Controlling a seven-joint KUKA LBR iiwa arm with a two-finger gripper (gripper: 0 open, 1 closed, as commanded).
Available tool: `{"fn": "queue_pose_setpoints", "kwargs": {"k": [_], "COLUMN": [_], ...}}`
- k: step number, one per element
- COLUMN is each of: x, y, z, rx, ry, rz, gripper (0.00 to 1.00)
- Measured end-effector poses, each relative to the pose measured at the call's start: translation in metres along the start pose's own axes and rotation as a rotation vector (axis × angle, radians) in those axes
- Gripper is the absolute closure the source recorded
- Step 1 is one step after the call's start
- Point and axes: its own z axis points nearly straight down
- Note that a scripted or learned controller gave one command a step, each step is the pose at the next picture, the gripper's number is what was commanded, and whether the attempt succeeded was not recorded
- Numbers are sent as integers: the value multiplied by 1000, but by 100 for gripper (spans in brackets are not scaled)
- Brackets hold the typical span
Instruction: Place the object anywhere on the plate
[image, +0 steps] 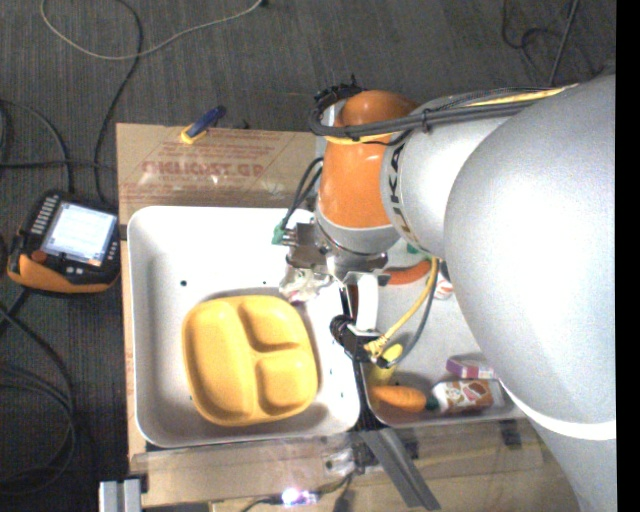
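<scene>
Gripper (305, 283) hangs just above the yellow plate's (250, 357) upper edge.

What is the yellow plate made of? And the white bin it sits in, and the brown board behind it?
The yellow plate looks like moulded plastic: smooth, soft sheen, rounded compartments. The white bin seems to be plastic too, plain with a rounded rim, though painted metal is possible. The brown board looks like cardboard: matte, tan, with faded printed letters.

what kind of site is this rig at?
Likely a robotics lab, not a kitchen: two white bins on a bench, a teach pendant and loose cables on grey carpet, and a yellow divided plate used as a prop.
</scene>
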Motion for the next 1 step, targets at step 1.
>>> {"fn": "queue_pose_setpoints", "kwargs": {"k": [1], "x": [-65], "y": [-62], "z": [-35], "rx": [-9], "ry": [1], "rz": [-76], "gripper": [100]}}
